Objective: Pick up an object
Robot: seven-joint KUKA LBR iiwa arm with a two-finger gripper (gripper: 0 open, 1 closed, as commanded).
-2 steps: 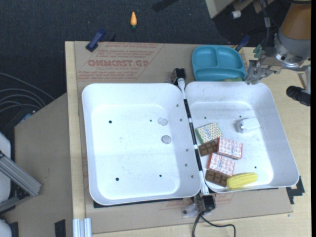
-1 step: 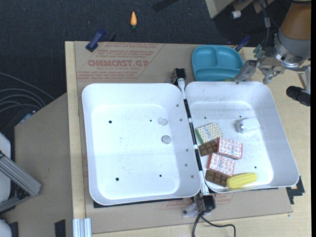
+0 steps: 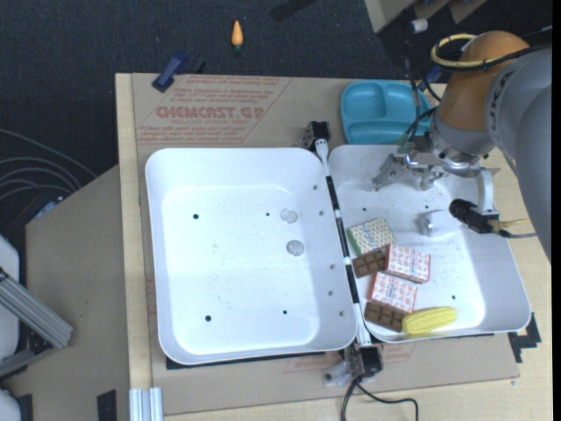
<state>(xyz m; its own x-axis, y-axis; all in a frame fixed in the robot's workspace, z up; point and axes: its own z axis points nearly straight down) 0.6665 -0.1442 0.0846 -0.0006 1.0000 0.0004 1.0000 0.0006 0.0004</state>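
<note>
My gripper (image 3: 408, 175) hangs over the far end of the right bin (image 3: 500, 279), open, with nothing between its fingers. Nearer the front of that bin lies a cluster of objects: a checkered pad (image 3: 370, 233), a brown chocolate bar (image 3: 368, 260), two red-patterned packets (image 3: 408, 263) (image 3: 394, 292), another brown bar (image 3: 382, 316) and a yellow corn cob (image 3: 428, 320). A small grey piece (image 3: 427, 224) lies just below the gripper, apart from it.
The left bin (image 3: 175, 261) holds two small round grey discs (image 3: 289, 216) (image 3: 295, 248). A blue divided tray (image 3: 381, 108) sits behind the right bin. On the dark floor beyond the bench lie a blue clip (image 3: 168, 73) and an orange bit (image 3: 237, 33).
</note>
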